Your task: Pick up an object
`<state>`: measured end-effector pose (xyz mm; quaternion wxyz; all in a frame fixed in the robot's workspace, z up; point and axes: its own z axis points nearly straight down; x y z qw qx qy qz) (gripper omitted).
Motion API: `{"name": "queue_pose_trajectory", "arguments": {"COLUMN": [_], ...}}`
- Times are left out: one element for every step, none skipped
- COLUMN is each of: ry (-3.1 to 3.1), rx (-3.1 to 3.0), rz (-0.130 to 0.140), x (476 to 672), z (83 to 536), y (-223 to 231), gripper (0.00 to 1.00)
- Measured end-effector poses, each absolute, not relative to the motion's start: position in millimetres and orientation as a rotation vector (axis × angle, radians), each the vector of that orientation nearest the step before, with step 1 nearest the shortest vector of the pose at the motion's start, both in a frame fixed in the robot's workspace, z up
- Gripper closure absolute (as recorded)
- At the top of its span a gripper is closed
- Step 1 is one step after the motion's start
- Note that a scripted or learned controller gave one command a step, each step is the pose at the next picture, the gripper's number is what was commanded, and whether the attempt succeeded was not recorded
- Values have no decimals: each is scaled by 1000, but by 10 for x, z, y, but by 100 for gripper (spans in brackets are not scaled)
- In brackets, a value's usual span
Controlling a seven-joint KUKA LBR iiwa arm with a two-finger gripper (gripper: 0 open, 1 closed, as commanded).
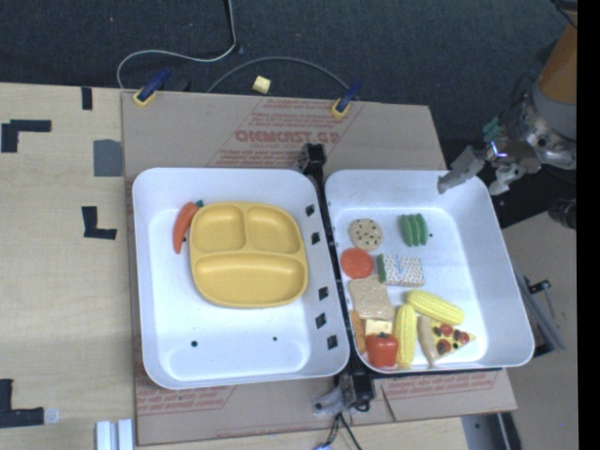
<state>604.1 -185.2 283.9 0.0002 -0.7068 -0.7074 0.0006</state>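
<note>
Two shallow white bins lie side by side on a cardboard sheet: the left bin carries a yellow three-compartment tray with an orange toy carrot touching its left edge, while the right bin carries the toy foods. These are clustered in its lower left part: a corn cob, a pizza slice, a banana, a cracker, a patterned wafer, a speckled cookie, a tomato slice, a red pepper and a green pod. The gripper hovers over the right bin's upper right corner, well apart from every item and holding nothing; whether its claw is released or clenched cannot be told.
</note>
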Motion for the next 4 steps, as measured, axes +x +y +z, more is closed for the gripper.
{"name": "queue_pose_trajectory", "arguments": {"ry": [-2217, -2228, -2228, -2232], "rx": [-2216, -2220, -2221, -2216], "rz": [10, 2, 1, -8], "x": [6166, 6544, 6551, 6555], "z": [1773, 792, 959, 1903], "y": [-1978, -1855, -1862, -1168], "gripper": [0, 0, 100, 100]}}
